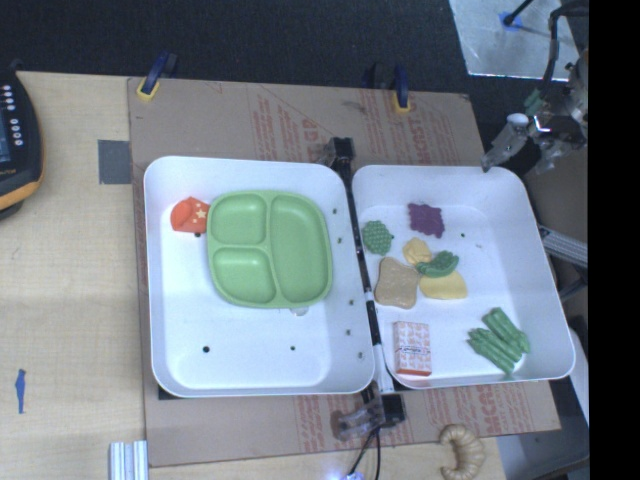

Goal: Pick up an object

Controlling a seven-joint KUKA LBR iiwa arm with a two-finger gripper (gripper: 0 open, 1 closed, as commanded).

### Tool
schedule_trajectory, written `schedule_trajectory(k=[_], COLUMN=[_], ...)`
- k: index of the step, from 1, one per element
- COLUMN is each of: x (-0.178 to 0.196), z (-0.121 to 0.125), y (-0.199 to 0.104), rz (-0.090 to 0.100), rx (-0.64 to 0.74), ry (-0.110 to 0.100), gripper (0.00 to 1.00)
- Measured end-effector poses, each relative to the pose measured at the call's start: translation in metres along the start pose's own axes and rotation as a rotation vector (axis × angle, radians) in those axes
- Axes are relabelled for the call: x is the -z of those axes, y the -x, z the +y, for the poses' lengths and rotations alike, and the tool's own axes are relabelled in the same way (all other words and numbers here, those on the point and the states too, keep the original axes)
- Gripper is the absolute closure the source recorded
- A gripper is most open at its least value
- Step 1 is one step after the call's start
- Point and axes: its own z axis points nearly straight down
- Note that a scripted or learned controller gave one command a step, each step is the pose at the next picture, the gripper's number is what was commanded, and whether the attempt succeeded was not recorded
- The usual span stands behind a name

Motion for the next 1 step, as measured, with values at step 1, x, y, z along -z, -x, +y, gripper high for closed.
schedule_trajectory(k=[1], x=[-0.1051], z=[-0.0228], y=[-0.0706], rz=[0.004], rx=[0.007], ry=[-0.01], gripper=[0.0])
